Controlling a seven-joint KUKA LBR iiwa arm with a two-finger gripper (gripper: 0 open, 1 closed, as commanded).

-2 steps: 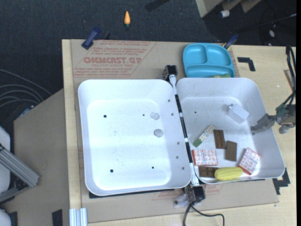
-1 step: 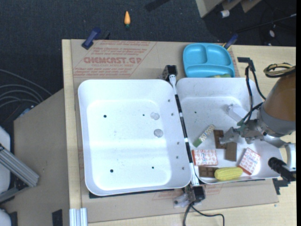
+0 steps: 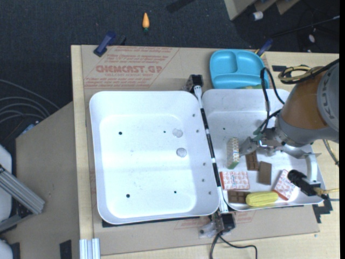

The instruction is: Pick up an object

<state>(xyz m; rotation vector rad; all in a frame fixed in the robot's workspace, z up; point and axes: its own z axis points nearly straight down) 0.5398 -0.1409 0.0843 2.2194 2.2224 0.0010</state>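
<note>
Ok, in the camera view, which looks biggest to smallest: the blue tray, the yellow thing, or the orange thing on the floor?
1. Blue tray, though the right bin hides part of it.
2. Yellow thing in the right bin.
3. Orange thing on the floor; it lies farther away, so it may look smaller.

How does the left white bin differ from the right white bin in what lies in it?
The left bin holds two small round pale things near its middle; the right bin holds many things at its near end, among them a yellow object and a red-and-white packet. The gripper is over the right bin, not the left bin. Both are shallow, white and side by side.
</note>
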